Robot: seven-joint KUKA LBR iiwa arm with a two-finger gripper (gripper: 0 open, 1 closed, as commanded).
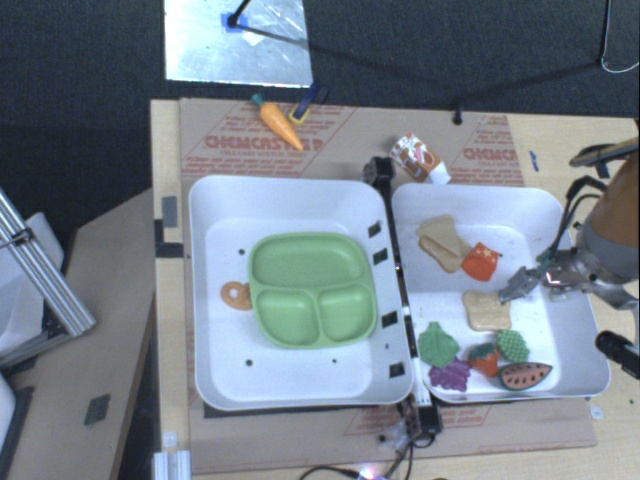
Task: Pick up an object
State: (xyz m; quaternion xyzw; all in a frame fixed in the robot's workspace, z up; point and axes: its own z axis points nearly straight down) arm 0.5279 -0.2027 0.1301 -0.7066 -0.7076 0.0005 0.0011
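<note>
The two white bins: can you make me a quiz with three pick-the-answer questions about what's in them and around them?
1. Where is the green divided plastic plate?
A. in the left white bin
B. in the right white bin
C. on the grey metal sheet

2. How many compartments does the plate have?
A. two
B. three
C. five

3. How does the orange toy carrot lie?
A. inside the plate
B. under the gripper
C. outside both bins, on the cardboard behind them

Answers: 1 A, the plate sits in the middle of the left bin. 2 B, one long section above two smaller ones. 3 C, the carrot rests on the printed cardboard beyond the left bin's far rim.
</note>
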